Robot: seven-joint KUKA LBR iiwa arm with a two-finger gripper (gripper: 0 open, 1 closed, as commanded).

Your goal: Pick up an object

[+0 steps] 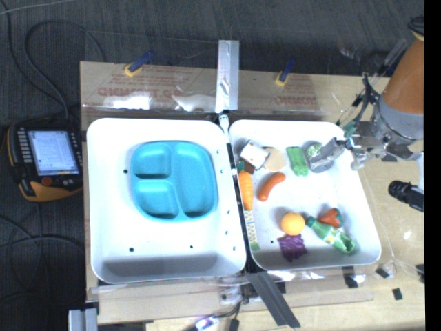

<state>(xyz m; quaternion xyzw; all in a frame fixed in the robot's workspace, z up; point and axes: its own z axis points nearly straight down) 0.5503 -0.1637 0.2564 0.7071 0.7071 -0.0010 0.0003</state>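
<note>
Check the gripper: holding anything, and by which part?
Cannot be told. The gripper sits over the right bin beside the green toy, with nothing visibly between its fingers.

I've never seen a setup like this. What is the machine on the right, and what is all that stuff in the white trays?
You are looking down from one fixed camera above a bench. The grey and orange shape at the right is a robot arm; its gripper reaches over the right bin. That bin holds toy food: a carrot, a sausage, an orange, purple grapes and a green piece. The left bin holds a blue divided tray. Whether anything is held is unclear.
</note>
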